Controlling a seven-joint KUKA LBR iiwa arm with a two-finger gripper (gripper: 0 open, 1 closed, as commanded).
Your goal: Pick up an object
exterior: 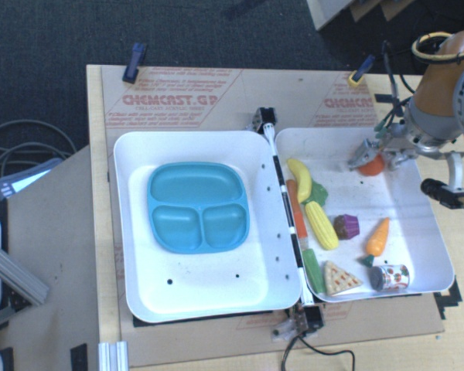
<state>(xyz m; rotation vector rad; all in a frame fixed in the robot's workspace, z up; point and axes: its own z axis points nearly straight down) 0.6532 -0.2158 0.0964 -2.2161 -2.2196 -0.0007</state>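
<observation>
1. My view is evenly and brightly lit from above; the two white bins (131,207) come out nearly washed out.
2. Shadows are soft and short: a faint grey one lies under the blue tray (197,205), and another beneath my end effector (375,159).
3. The picture is slightly soft and grainy, so small toys look smeared.
4. The dark floor (46,45) above the bench (216,91) stays dim.

Two bins sit side by side on the bench. The left bin (131,207) holds a divided plate (198,206). In the right bin (425,222), a banana (299,178), corn cob (321,224) and carrot (377,237) lie mid-bin, a can (390,277) and pizza slice (339,278) nearer the front edge.
</observation>
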